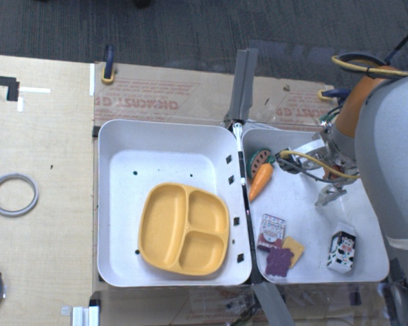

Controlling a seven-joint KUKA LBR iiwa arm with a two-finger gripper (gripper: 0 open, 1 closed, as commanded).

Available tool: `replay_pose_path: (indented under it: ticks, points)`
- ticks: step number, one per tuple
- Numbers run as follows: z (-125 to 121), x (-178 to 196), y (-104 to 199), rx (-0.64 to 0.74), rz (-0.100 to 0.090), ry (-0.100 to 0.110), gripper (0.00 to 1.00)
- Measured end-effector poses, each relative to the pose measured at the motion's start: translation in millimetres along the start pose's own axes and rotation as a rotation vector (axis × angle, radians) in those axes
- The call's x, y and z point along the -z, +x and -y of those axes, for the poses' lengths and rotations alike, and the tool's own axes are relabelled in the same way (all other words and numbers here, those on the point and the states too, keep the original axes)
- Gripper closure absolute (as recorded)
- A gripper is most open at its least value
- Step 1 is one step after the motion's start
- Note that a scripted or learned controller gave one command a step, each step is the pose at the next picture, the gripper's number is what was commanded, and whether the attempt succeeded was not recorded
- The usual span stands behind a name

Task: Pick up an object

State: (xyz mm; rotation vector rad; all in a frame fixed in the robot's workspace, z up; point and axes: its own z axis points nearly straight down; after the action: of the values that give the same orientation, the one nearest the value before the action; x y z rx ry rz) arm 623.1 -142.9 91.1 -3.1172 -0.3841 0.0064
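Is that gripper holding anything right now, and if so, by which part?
Nothing is held. The gripper hangs over bare floor of the right bin, with no object between its fingers; the carrot lies apart.

The arm [390,156] is a thick, smooth casing of pale grey, rounded like a pipe, with an orange band [360,92] just above the pincer's wrist. Yellow cable [362,63] loops over that band, and thinner wires — yellow and dark — curl out beside the wrist, close above the pincer [331,195]. The pincer itself is small, of dull grey metal — too small and blurred to make out screws or markings.
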Motion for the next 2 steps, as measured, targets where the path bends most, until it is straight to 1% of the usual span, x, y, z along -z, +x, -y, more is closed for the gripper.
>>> replay_pose_path:
  ticks: [1, 2]
  points:
    - [53, 100, 34, -0.042, -0.002, 0.0, 0.0]
    - [34, -1, -27, 0.022, 0.0, 0.001, 0.0]
